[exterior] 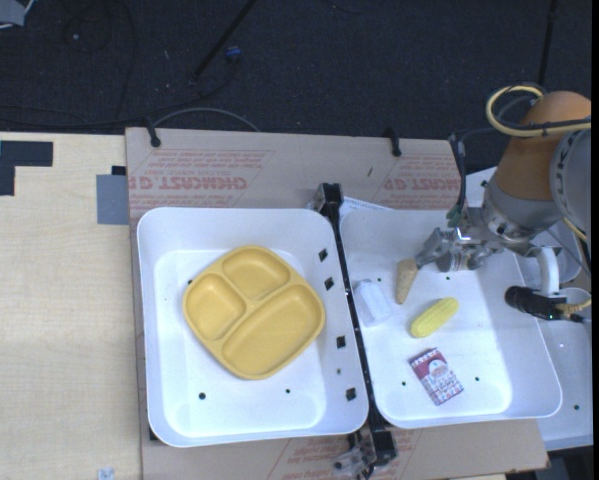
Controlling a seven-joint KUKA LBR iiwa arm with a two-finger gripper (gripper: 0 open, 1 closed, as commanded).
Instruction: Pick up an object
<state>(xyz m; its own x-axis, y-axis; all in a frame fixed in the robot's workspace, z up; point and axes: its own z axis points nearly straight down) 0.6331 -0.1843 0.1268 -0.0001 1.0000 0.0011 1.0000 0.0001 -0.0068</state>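
Two shallow white plastic bins sit side by side on the worktop (59, 318), parted by a black divider strip (344, 308). In the left bin (169, 398) lies a yellow three-compartment plastic tray (254, 311), turned at an angle and filling most of the floor.

The right bin (524, 388) holds several small things. A yellow toy corn cob (434, 317) lies near the middle, tilted. Just up and left of it rests a tan cone-shaped piece (405, 280), pointing down. A small red-and-white printed packet (437, 376) lies nearer the front edge, apart from the corn. A clear or white crumpled bit (369, 298) sits against the divider side; what it is cannot be made out.

The grey arm with its orange band (539, 158) reaches in from the right. Its end effector (447, 252) hangs over the bin's upper part, just right of the tan cone and above the corn; nothing shows between its fingers, and whether they stand wide or narrow cannot be told.
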